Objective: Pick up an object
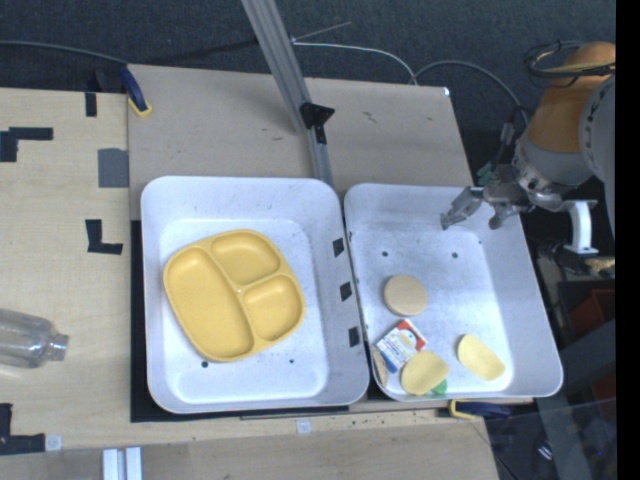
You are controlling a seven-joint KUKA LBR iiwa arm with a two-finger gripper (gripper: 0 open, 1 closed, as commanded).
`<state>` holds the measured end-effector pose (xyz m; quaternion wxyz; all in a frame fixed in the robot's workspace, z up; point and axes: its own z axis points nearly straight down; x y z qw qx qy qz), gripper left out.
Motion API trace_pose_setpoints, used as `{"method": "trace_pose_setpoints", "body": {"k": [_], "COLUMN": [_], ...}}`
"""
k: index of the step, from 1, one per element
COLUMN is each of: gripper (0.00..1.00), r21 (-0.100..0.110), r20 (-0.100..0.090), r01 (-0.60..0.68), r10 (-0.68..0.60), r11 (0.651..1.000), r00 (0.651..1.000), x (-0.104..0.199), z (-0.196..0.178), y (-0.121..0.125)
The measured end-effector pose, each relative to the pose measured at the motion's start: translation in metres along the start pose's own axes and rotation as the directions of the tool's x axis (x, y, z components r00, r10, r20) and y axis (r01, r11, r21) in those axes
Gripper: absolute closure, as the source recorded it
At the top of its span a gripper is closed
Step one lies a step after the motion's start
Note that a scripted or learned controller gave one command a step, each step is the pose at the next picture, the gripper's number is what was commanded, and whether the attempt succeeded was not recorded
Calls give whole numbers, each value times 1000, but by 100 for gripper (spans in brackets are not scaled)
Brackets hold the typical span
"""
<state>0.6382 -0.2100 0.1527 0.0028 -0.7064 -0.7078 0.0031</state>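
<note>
1. The arm (580, 118) at three o'clock is cut off by the right edge.
2. The gripper (478, 211) is too small to tell whether its fingers stand apart.
3. The clear bottle (28, 339) at nine o'clock is cut by the left edge.
4. A green item (438, 390) at five o'clock lies mostly hidden under a yellow piece (423, 372).
5. The printing on the small packet (399, 346) is unreadable.
</note>
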Motion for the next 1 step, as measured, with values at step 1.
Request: {"method": "trace_pose_setpoints", "body": {"k": [1], "gripper": [0], "r21": [33], "r20": [-15], "r01": [-4], "r10": [5], "r11": [999], "r00": [1000], "x": [2], "z": [64], "y": [39]}}
